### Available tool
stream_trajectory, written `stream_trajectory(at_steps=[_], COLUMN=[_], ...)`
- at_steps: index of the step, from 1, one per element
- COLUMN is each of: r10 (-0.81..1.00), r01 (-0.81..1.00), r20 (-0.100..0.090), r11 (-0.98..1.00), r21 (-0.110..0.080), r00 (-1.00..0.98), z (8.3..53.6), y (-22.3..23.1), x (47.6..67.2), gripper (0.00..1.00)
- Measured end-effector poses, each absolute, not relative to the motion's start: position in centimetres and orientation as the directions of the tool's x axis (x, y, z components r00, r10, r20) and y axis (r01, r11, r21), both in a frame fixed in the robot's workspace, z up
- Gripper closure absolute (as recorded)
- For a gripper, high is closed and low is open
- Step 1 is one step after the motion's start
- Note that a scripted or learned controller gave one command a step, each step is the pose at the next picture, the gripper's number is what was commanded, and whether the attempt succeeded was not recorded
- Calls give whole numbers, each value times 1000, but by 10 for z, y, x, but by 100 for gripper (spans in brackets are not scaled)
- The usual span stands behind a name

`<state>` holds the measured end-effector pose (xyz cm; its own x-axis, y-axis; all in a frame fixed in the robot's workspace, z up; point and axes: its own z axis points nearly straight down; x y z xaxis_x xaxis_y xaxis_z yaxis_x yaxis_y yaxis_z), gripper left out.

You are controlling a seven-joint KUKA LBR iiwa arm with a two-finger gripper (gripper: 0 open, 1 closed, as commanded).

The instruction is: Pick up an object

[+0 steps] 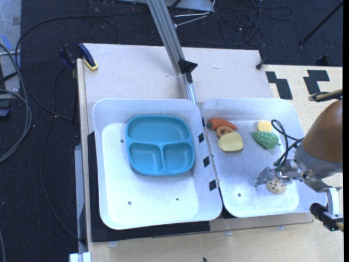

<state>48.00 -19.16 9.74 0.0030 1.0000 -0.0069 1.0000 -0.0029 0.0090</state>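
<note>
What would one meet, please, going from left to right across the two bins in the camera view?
Blue divided tray → orange carrot-like toy → yellow potato-like piece → green leafy toy → speckled cookie beneath the gripper.

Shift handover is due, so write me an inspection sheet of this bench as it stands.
Surface: pale bench board bearing two shallow white bins, left bin and right bin, side by side.
Job's things: in the right bin, an orange carrot-like toy, a yellow rounded block, a green leafy toy with a yellow end, and a round speckled cookie-like piece.
Clutter: blue three-compartment plastic tray in the left bin.
Grippers: two-finger gripper low in the right bin, right beside the cookie-like piece; grip state unclear.
Cables: black cable looping off the arm; black cables on the floor.
Surroundings: dark carpet, slanted metal pole.
</note>
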Motion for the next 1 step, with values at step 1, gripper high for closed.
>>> stream_trajectory(at_steps=[1], r10=[1000], r01=[1000], r20=[-14], r11=[-4], r21=[22], r00=[4], z=[110], y=[-193], x=[483], gripper=[100])
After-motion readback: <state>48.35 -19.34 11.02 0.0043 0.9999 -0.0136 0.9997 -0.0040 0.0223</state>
